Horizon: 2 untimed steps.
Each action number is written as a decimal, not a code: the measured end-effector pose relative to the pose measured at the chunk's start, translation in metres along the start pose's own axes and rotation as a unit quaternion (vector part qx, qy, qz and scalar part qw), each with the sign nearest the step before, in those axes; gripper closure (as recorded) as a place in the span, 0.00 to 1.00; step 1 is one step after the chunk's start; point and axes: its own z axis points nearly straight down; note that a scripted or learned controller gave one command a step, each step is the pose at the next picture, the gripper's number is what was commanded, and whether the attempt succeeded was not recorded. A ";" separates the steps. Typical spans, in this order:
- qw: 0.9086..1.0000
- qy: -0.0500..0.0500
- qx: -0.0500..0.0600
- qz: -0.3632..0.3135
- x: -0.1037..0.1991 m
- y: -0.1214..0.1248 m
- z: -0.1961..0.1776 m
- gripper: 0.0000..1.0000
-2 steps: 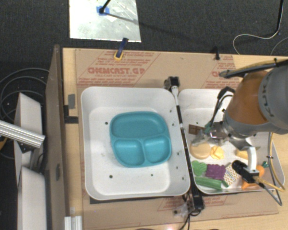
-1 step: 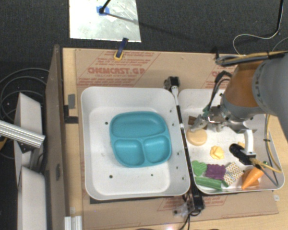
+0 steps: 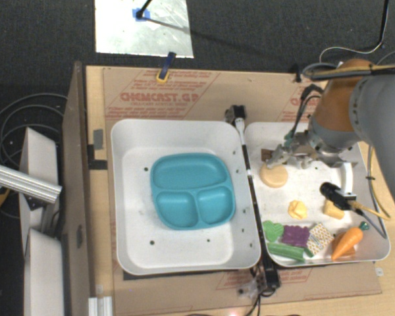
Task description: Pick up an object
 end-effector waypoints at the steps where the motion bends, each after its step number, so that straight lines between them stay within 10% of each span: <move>1: 1.000 0.000 -0.004 -0.001 0.001 0.002 -0.012 1.00; 2: 1.000 0.000 0.008 0.003 -0.004 -0.058 -0.008 1.00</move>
